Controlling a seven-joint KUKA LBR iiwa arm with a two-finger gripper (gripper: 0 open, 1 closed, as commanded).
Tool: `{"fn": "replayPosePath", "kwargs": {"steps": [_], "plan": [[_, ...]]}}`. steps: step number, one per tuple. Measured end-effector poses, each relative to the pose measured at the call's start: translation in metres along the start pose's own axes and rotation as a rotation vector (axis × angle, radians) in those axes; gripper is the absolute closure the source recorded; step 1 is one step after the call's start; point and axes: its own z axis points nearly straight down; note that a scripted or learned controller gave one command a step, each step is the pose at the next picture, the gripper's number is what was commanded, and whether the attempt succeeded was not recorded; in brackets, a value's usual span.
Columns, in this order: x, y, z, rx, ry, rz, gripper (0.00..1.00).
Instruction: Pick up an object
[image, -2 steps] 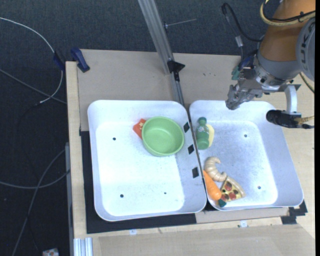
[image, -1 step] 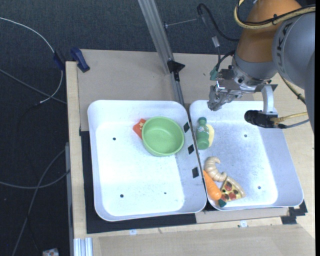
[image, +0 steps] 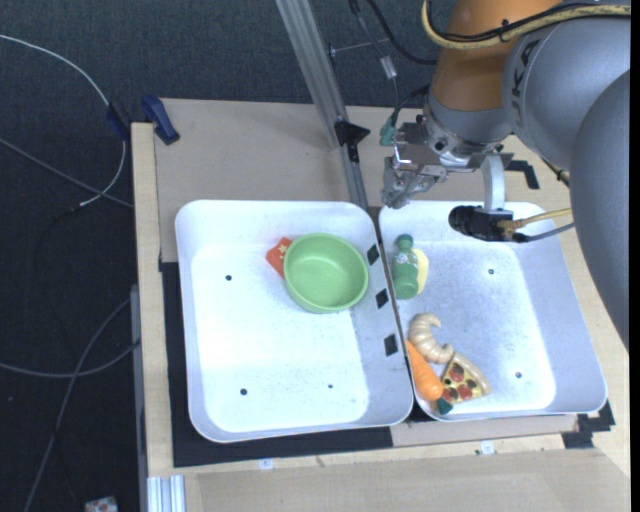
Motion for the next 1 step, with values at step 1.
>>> {"fn": "replayPosePath", "kwargs": {"steps": [1], "plan": [[0.0512,0.0033,0.0121,0.003,-0.001,0.001,1.0]]}}
